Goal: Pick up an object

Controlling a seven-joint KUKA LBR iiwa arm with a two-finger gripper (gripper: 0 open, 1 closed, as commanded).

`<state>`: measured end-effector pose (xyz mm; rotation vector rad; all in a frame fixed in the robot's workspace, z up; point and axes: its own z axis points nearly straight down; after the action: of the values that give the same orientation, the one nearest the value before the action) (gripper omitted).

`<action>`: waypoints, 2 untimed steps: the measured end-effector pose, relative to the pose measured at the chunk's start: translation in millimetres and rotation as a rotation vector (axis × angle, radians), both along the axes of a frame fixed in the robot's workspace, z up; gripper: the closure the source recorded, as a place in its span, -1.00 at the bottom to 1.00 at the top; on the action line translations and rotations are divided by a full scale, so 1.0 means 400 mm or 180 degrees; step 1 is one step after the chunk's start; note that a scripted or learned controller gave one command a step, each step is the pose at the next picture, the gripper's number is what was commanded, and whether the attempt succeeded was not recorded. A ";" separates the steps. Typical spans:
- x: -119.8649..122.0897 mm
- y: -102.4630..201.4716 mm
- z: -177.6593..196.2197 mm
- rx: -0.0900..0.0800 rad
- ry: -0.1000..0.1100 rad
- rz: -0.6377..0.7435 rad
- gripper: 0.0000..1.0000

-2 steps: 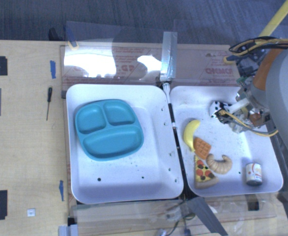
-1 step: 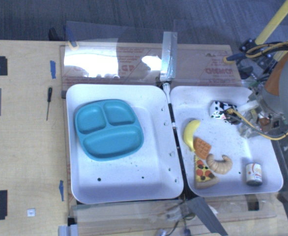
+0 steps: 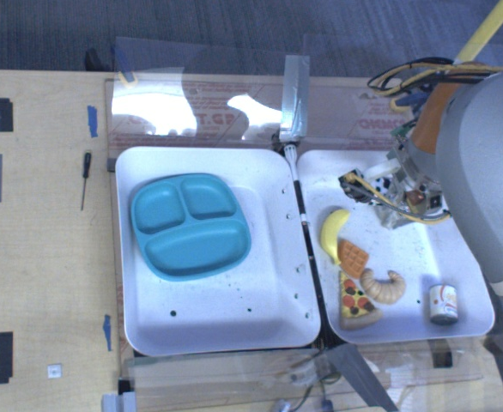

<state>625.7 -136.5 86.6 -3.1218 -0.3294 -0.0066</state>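
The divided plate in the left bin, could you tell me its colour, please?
Plain light blue; the plate shows in the camera view.

screwdriver (image 3: pixel 85 168) on bench (image 3: pixel 37 256), blue tape (image 3: pixel 92 120)

Yellow banana (image 3: pixel 334 232): curved toy piece, lay near the left wall of the right bin (image 3: pixel 457 256), upper end pointing toward the bin's middle.
Waffle piece (image 3: pixel 352 255): orange-brown, gridded, flat, touching the banana's lower end.
Pizza slice (image 3: pixel 357 303): flat wedge with red and dark toppings, just below the waffle, by the bin's front-left corner.
Croissant (image 3: pixel 384 285): tan, crescent-shaped, touching the pizza slice's right side.
Small can (image 3: pixel 443 303): white with a red label, upright, at the bin's front right, apart from the rest.
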 end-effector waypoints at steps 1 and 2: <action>0.091 0.278 0.257 0.0006 -0.0022 0.0044 1.00; 0.010 0.097 0.241 -0.0010 0.0028 -0.0048 1.00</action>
<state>629.7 -97.8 182.9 -3.1263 -0.3059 0.0077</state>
